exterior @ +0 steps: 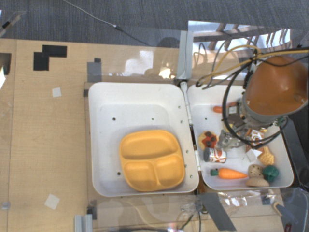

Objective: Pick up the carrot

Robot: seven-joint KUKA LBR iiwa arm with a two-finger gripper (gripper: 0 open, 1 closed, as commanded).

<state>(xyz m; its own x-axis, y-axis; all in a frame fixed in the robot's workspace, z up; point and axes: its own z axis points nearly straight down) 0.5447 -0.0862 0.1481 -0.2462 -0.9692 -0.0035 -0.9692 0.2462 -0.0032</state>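
- The carrot lies flat near the lower edge of the right bin, green end to the left.
- Just above-left of it sits a small can (red and white).
- The gripper hangs above the can; whether its fingers are spread or pressed together, I cannot tell.
- A yellow divided plate rests in the left bin.
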